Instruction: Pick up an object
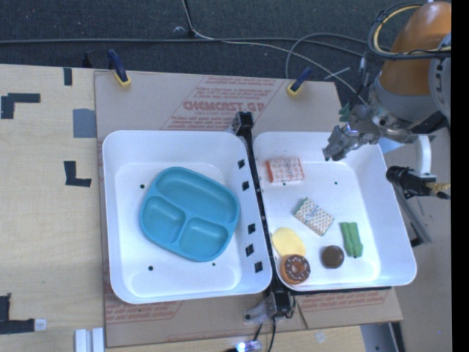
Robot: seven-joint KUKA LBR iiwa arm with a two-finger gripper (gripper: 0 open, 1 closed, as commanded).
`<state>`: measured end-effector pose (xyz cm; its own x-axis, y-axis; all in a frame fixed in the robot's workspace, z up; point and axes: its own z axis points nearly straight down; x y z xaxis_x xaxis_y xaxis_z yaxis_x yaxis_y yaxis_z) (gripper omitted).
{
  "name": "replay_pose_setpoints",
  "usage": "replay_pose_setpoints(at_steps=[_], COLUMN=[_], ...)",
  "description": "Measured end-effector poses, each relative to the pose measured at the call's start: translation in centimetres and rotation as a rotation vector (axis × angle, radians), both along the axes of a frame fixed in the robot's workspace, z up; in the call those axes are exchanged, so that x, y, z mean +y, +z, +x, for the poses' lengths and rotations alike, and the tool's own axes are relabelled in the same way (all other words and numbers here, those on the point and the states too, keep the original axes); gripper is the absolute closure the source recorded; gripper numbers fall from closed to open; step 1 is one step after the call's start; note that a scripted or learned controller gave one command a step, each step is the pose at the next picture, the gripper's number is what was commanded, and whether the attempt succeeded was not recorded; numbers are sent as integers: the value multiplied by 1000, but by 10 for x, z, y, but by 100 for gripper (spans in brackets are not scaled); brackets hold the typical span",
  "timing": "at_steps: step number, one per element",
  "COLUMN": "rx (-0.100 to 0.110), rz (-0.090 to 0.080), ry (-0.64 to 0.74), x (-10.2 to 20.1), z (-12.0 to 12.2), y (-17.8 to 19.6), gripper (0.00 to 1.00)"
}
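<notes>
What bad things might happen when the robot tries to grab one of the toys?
The gripper hovers near the right bin's back rim, so it might bump the rim going down. The yellow piece and the donut touch, so grabbing one could shove the other. The red-and-white packet lies flat and may slip from the grip.

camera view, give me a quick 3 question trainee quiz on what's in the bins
1. True or false: the blue tray lies in the left bin.
2. What lies nearest the gripper? A) donut B) red-and-white packet C) green piece
3. Fill in: the yellow piece touches the ____.

Key: 1 true; 2 B; 3 donut.
</notes>
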<state>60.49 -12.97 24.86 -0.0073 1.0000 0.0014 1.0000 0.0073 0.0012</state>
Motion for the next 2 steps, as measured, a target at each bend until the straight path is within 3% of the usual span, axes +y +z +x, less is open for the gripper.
replay_pose_setpoints(at_steps=[1, 2], rx=[2, 2], rz=[-1, 0], ry=[-2, 0], x=[43, 105], z=[6, 20], y=[-6, -12], gripper=[100, 100])
